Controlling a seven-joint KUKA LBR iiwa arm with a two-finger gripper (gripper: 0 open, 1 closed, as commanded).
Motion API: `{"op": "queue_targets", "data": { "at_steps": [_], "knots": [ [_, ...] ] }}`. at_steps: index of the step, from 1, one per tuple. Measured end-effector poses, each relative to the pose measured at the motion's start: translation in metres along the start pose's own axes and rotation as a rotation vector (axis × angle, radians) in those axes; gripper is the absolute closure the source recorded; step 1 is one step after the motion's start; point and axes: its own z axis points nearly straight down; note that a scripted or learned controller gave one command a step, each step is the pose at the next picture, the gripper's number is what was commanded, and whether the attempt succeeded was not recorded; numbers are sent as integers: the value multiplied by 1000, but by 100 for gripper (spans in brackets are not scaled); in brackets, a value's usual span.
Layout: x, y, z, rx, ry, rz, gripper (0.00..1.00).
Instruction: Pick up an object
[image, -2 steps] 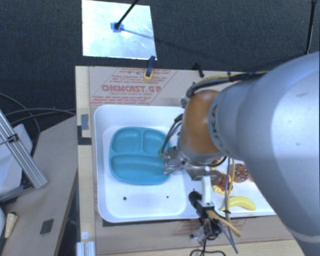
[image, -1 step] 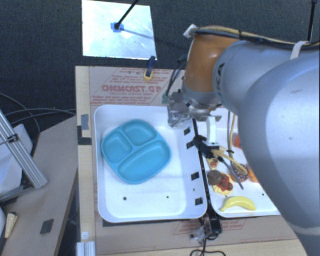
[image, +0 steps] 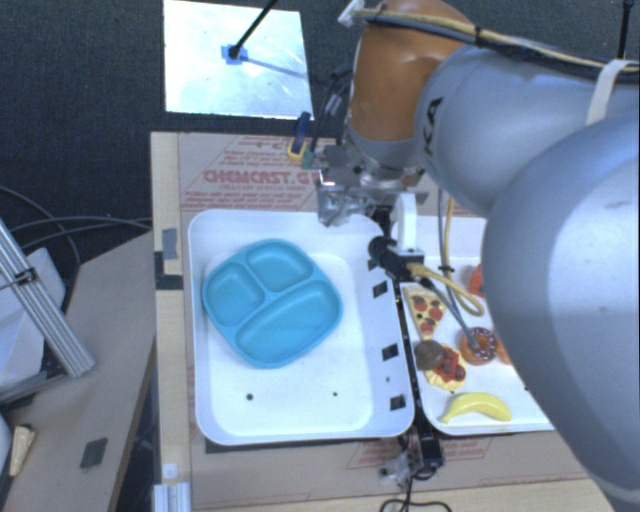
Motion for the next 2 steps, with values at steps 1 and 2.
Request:
{"op": "queue_targets", "data": {
  "at_steps": [1, 2],
  "knots": [
    [28, 26, 75, 8, -3, 2, 100],
    [100, 31, 19, 3, 2, -3, 100]
  ]
}}
